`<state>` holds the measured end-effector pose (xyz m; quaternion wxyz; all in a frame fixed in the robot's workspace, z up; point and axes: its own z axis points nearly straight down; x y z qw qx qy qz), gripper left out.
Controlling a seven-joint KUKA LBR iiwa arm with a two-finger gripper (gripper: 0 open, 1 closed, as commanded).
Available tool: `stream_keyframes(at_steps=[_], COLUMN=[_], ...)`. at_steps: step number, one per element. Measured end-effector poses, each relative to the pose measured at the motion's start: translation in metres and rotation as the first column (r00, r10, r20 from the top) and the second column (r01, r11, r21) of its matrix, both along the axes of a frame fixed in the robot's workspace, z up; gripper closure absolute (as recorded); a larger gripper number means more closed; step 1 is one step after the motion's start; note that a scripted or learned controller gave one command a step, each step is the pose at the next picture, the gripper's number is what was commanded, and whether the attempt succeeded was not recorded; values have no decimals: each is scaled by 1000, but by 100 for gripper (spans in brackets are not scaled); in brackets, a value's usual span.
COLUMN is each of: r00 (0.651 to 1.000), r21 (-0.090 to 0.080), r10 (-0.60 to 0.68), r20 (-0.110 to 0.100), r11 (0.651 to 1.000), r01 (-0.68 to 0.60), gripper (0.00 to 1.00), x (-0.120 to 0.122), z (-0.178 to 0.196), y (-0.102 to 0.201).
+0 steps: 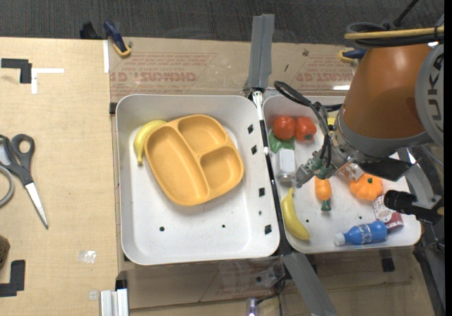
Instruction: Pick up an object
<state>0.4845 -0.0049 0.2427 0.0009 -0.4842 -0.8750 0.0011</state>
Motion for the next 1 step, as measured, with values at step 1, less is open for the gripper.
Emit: stream_keyframes(at_steps=[1], r00=[997], r21=[-1], r10=[79], r20=[3], r11=[997], r01=[-79], gripper=[100], x=[45], z=[38], y=[-38])
